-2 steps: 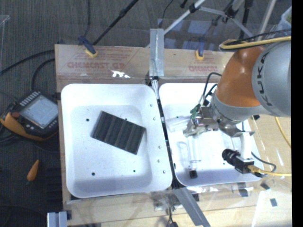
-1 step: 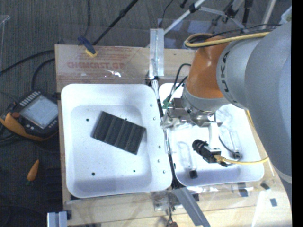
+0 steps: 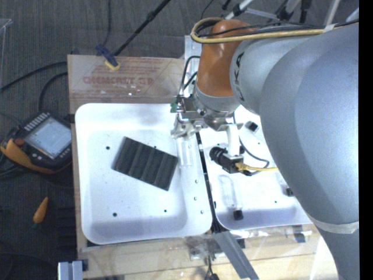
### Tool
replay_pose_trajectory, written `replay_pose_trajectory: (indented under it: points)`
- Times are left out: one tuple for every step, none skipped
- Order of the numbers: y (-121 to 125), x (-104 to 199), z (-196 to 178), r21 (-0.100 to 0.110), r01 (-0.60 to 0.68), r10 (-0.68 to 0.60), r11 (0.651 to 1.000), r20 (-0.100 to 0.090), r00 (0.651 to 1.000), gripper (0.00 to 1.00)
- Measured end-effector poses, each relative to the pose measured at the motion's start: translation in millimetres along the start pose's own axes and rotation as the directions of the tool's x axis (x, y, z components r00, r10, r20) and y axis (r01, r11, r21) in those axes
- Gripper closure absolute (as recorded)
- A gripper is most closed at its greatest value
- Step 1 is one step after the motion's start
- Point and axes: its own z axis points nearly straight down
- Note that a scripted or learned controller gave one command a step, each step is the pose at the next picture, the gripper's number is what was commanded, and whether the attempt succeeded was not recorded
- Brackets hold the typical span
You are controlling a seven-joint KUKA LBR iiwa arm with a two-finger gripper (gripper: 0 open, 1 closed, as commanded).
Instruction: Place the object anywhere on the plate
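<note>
Two white bins are lying under me. My gripper is hanging over the right edge of the left bin; I cannot tell how it is set. The dark ridged plate is lying flat in that bin, left of me.

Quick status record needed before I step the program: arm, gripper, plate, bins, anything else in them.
arm: grey with orange band, reaching in over the divide between the bins
gripper: above the left bin's right edge
plate: dark ribbed slab, lying flat in the left bin, nothing on it
right bin: small black piece near the front
between fingers: cannot tell
</note>
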Motion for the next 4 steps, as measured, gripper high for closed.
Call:
replay_pose_trajectory:
  points:
    - [16,80,-35,-0.002,0.165,-0.165,0.986,0.001,0.986,1.0]
    - [28,145,-25,-0.003,0.525,-0.525,0.851,0.001,0.851,1.0]
    - [28,144,-33,-0.001,0.525,-0.525,0.851,0.004,0.851,1.0]
    - [29,144,-42,0.001,0.524,-0.524,0.852,0.006,0.852,1.0]
